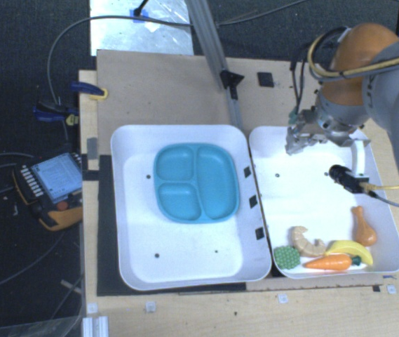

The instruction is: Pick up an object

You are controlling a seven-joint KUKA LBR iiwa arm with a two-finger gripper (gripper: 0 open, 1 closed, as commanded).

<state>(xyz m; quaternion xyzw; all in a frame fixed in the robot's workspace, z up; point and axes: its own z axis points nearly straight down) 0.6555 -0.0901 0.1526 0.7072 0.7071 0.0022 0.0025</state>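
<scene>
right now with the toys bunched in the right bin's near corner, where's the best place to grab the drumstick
Probably the drumstick at its narrow upper end, coming straight down. It stands apart from the banana and carrot, with bare bin floor on its left, while the bin wall crowds its right.

The arm [388,69] is cut off by the right edge, its upper links out of frame. The gripper [299,140] is small and blurred against the right bin [283,181]; finger spacing cannot be determined. Well below the gripper, the carrot [329,262] overlaps the banana's [353,250] lower edge, and a small dark item beside them is unidentifiable. The metal pole [206,27] is cut off by the top edge.
</scene>
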